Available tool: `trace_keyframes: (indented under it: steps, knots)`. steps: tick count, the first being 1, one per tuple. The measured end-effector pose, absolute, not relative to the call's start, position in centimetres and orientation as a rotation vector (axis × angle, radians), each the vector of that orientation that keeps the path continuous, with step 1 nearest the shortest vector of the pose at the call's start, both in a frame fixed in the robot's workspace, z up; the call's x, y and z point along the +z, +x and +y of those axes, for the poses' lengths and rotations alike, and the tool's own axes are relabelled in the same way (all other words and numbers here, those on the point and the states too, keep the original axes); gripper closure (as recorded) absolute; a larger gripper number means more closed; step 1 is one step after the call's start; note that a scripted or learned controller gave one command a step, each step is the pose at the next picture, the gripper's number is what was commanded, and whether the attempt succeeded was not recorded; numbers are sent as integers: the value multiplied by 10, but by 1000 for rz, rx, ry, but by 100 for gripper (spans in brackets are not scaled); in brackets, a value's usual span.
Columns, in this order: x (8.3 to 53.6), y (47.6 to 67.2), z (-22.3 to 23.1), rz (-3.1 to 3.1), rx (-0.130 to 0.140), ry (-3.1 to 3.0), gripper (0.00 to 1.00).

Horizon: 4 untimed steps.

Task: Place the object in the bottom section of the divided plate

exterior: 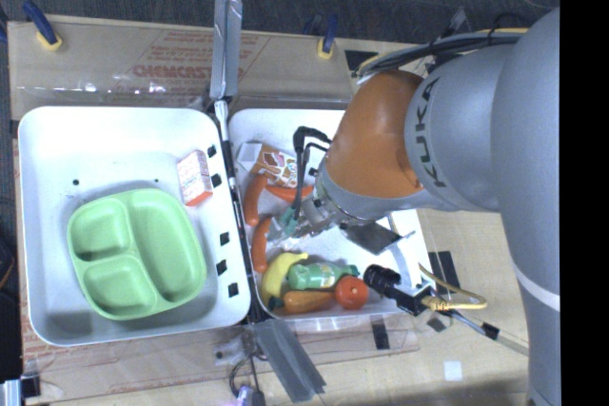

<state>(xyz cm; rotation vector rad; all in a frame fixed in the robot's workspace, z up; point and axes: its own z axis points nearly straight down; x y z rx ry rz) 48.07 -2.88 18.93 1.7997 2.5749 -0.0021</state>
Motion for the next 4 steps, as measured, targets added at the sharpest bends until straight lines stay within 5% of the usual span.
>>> trace_keyframes:
  steps: [1, 2, 4]
  knots:
    - [189, 477, 49, 2632, -4, 1719, 100]
    - [189, 477, 48, 2632, -4, 1719, 0]
    - [189, 477, 48, 2632, -4, 1719, 0]
